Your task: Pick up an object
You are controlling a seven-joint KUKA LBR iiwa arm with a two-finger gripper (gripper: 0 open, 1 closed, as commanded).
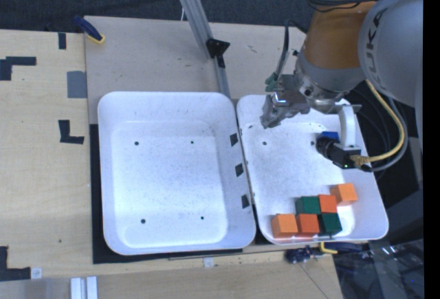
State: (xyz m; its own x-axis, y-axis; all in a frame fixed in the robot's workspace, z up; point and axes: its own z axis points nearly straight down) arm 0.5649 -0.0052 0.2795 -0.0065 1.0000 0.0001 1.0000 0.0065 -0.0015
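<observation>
The camera view looks down on 2 white bins set side by side on the tabletop (pixel 158 57). Taking the right bin (pixel 275 167) as the landmark, the left bin (pixel 113 112) touches its left rim, which probably lets the arm shuttle things between them with short moves.

The blocks all lie in the near right corner of the right bin, packed tight and touching. There are 4 orange blocks: 1 (pixel 284 225) at the left of the cluster, 1 (pixel 308 223) beside it, 1 (pixel 328 203) behind, and 1 (pixel 344 192) nearest the right rim. There are 2 green blocks: 1 (pixel 309 205) and 1 (pixel 331 222). That crowding likely makes a clean grasp harder.

The gripper (pixel 273 114) hangs above the far left corner of the right bin, well apart from the blocks. Nothing sits between its fingers; whether they are spread or together I cannot tell. No pick is made yet.
</observation>
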